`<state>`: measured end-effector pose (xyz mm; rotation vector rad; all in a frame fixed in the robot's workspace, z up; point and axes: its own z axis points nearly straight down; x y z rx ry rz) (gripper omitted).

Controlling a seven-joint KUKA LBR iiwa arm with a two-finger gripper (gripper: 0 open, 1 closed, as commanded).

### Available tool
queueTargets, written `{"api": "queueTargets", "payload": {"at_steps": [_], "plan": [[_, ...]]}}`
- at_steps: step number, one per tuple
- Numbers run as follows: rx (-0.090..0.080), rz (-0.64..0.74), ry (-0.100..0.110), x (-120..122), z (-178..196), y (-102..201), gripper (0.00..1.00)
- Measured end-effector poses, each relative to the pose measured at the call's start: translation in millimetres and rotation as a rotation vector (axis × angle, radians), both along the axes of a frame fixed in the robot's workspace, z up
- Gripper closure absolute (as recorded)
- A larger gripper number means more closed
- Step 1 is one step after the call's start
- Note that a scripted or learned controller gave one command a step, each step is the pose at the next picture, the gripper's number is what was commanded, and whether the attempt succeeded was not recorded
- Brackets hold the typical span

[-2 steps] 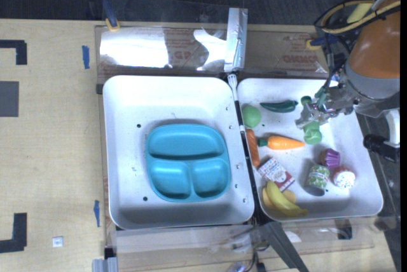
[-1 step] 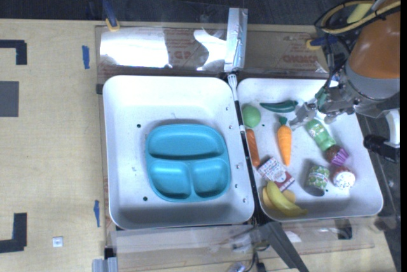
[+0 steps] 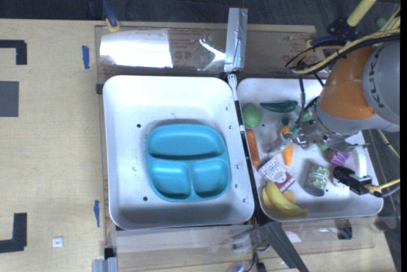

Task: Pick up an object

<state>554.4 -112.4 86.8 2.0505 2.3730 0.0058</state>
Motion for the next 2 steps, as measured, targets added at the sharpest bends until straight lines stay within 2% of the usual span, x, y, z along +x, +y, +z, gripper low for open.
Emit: {"api": "queueTargets", "payload": {"at_steps": [1,2], "plan": [[-0.001,-0.003,-0.006,2,10,-1,1.0],[-0.002,0.295,0.003,-43,132,-8,1.0]]}}
